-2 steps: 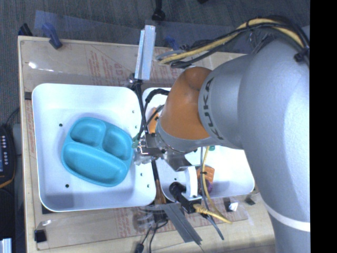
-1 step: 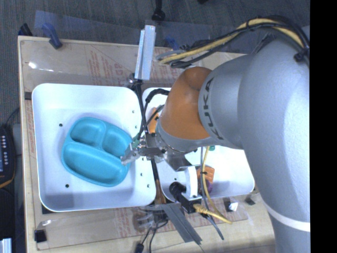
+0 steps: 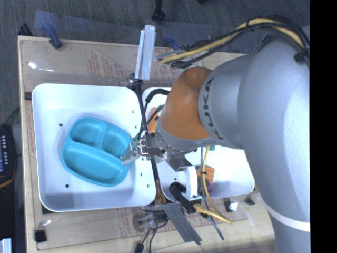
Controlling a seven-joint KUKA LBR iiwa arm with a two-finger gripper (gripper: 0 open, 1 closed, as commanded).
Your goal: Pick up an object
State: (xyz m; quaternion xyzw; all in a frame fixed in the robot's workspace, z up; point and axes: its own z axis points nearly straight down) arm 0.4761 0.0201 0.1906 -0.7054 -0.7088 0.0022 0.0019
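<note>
Blue tray [image 3: 97,152] in left bin [image 3: 47,99] | jaws [image 3: 129,156] at its edge, state unclear | right bin [image 3: 237,181] mostly arm-hidden

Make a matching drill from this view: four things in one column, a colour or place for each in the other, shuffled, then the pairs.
Things:
1. tray
2. wrist band
3. cables
4. gripper

Colour or place:
A. orange
B. at the tray's right edge
C. blue, lying in the left bin
D. yellow and black, running over the arm

Pairs: 1-C, 2-A, 3-D, 4-B
</note>
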